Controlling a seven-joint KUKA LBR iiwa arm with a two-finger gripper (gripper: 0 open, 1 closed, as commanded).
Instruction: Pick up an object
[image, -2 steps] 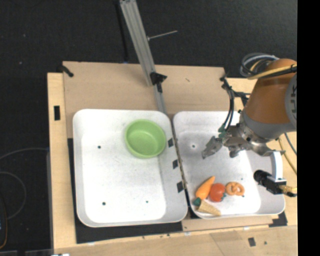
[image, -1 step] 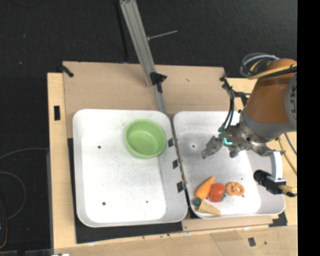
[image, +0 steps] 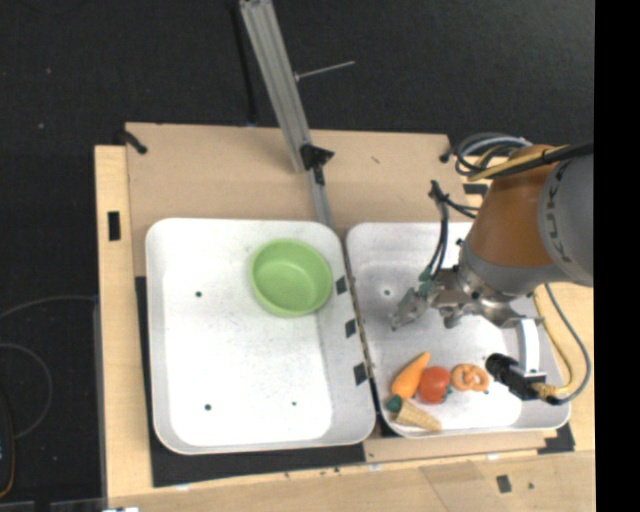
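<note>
In the right bin (image: 385, 255) my gripper (image: 427, 313) hangs over the bin's middle, open, with nothing between its fingers. Just below it, along the bin's front edge, lie an orange carrot (image: 409, 376), a red tomato (image: 434, 385), a small orange pretzel-like ring (image: 469, 377) and a pale cone with a green end (image: 414, 416). The carrot's tip is the nearest thing to the gripper, a short way below it and apart from it. A green bowl (image: 291, 278) sits upright in the left bin (image: 200, 380), near its back right corner.
A metal pole (image: 285, 95) slants down from the top to the ridge between the two bins. The arm's grey and orange body (image: 515, 225) covers the right bin's back right part. Bare white floor fills most of the left bin.
</note>
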